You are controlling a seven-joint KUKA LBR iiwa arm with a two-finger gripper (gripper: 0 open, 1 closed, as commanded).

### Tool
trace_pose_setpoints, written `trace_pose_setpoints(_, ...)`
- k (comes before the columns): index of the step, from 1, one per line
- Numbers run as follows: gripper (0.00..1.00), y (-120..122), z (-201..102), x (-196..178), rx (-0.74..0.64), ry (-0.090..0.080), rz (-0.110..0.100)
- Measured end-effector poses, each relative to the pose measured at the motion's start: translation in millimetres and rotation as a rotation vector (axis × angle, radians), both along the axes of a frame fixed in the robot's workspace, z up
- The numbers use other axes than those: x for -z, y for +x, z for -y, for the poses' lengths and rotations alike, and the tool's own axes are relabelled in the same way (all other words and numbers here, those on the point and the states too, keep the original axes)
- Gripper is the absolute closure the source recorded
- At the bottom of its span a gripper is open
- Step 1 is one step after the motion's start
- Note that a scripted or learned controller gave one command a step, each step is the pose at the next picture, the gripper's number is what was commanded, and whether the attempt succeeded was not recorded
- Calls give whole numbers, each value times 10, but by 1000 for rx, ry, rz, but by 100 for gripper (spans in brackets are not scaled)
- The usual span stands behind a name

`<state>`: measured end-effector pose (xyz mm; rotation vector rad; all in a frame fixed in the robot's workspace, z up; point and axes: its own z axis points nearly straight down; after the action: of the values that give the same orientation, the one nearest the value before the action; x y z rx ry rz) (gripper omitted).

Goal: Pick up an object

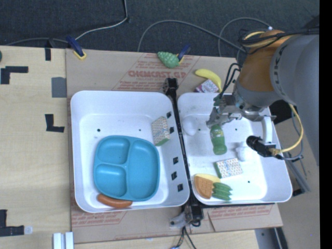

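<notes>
My gripper (220,117) hangs over the upper middle of the right bin (275,183), directly above the top of a green bottle (219,141) that lies on the bin floor. The gripper is close to or touching the bottle's cap end; I cannot tell which. The right bin also holds a small white piece (241,151), a patterned packet (229,167), an orange-yellow corn-like toy (204,184) and a green vegetable toy (222,191).
The left bin (83,108) holds a blue divided plate (127,167), an orange sausage (114,201) and a small patterned box (161,129). Behind the bins on the cardboard lie a banana (208,77), a green toy (168,58) and a packet (207,87).
</notes>
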<state>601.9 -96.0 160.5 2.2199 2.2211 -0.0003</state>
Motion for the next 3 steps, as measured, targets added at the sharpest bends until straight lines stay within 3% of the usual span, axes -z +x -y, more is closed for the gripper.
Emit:
trace_pose_setpoints(1, 100, -75, -538, -399, -2, 2, -2)
trace_pose_setpoints(2, 100, -369, -1023, -396, -2, 2, -3)
trace_pose_setpoints(3, 100, -321, -934, -630, -1, 1, -2)
